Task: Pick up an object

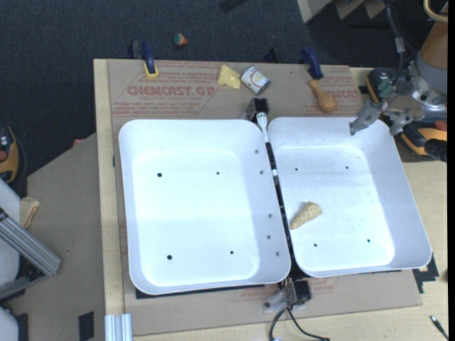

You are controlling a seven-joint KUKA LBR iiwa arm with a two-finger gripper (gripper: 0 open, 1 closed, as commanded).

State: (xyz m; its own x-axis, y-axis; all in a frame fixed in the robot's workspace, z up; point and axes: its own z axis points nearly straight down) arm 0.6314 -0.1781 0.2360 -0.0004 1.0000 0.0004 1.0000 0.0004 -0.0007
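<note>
The left bin (192, 204) lies bare and white beside its twin, the 2 of them butted together along a black seam so whatever I lift from one can cross to the other. In the right bin (384, 190) sits my target, a small tan lump (305, 215) low and near the left wall, resting flat and well apart from me. My fingers (373, 118) hang over that bin's far right corner, spread apart and clamped on nothing, so I judge the reach has yet to start. Behind the bins on the table (213, 87) lie a yellow wedge (229, 77), a small box (255, 79) and a wooden piece (322, 96), with blue clamps pinning the board; dark carpet (71, 20) surrounds it
</note>
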